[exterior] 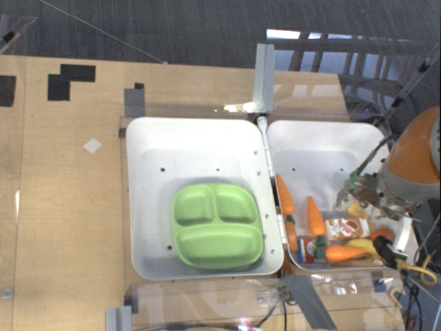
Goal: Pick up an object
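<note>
- Camera view, left bin (148, 185): shallow white tray with rounded corners and a smooth, matte floor. It holds one green plate (218, 225), a moulded plastic piece with three compartments, lying flat toward 5 o'clock of the bin floor.
- Camera view, right bin (310, 150): same white tray; its upper half is bare. The loose items have collected along the 6 o'clock wall, probably because they were dropped there.
- Carrots: three orange, tapered, smooth toy pieces. One carrot (284, 197) lies against the dividing wall at 9 o'clock; a second carrot (315, 216) stands apart at centre; a third carrot (344, 254) lies crosswise at 6 o'clock.
- Other candidates: a yellow banana (363, 245), curved and glossy, touching the third carrot; a small printed packet (342, 229) just above it.
- Arm: grey body with an orange band (417, 150), entering from 3 o'clock.
- Gripper (360, 197): low over the pile's 2 o'clock side, apparently seeking a pick. Whether it has closed on anything cannot be told.
</note>
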Robot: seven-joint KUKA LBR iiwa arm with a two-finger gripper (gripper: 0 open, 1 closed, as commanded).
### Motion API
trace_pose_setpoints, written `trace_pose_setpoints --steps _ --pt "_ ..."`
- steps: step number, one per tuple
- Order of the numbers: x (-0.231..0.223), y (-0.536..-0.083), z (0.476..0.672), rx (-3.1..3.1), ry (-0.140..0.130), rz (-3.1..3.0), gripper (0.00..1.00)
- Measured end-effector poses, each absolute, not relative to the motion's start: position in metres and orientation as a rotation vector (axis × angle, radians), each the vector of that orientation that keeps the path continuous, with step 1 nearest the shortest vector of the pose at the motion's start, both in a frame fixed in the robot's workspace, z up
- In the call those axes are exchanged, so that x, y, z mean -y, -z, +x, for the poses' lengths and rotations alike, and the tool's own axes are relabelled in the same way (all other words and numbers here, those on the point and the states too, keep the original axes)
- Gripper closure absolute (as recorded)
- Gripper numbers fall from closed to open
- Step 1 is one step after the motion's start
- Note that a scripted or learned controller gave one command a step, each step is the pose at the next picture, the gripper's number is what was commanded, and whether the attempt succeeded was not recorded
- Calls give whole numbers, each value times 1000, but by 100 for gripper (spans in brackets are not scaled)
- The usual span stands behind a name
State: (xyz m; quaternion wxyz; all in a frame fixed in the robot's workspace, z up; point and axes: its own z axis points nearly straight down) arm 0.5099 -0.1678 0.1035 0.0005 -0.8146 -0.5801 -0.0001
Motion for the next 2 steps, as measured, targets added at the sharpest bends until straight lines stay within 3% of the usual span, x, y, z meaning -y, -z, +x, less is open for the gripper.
trace_pose_setpoints --steps 1,2 --pt "189 -90 583 1861 19 -2549 0" --pt "158 -88 653 2208 12 -2249 0"
